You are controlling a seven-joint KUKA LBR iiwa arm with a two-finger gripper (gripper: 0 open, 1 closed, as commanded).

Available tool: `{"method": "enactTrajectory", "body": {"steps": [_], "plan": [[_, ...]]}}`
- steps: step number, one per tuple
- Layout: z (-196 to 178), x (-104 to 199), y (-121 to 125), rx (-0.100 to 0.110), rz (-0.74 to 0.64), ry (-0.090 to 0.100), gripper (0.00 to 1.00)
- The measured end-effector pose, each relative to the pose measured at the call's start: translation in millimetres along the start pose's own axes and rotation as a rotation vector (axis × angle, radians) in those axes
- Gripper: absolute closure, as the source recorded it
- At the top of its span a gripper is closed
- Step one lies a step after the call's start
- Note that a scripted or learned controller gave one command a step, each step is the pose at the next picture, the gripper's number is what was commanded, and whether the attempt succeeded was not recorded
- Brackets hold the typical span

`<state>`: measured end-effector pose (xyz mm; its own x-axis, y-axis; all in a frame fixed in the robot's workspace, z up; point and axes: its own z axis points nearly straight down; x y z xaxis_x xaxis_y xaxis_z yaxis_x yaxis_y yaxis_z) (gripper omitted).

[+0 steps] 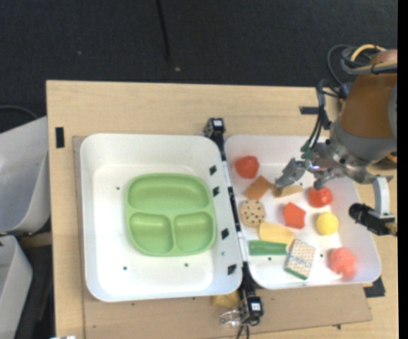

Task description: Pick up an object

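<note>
My gripper point(304, 181) hangs over the upper middle of the right bin point(274, 145), open, with nothing between its fingers. One grey finger point(286, 177) points down-left toward a brown toast-like piece point(258, 187). The other finger sits just above a small red object point(320, 197). Below the gripper lie an orange-red block point(294, 215) and a yellow lemon point(326, 223). A red tomato point(246, 166) rests at the bin's upper left.
The right bin also holds a round cracker point(252, 212), a yellow wedge point(276, 232), a green bean point(267, 247), a checkered box point(300, 258) and a pink object point(342, 260). In the left bin point(105, 260) lies a green divided plate point(170, 213).
</note>
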<state>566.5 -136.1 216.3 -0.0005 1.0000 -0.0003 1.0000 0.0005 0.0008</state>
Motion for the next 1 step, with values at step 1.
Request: {"method": "enactTrajectory", "body": {"steps": [1], "plan": [[105.6, -21.8, -25.3, -0.004, 0.003, -0.005, 0.0]]}}
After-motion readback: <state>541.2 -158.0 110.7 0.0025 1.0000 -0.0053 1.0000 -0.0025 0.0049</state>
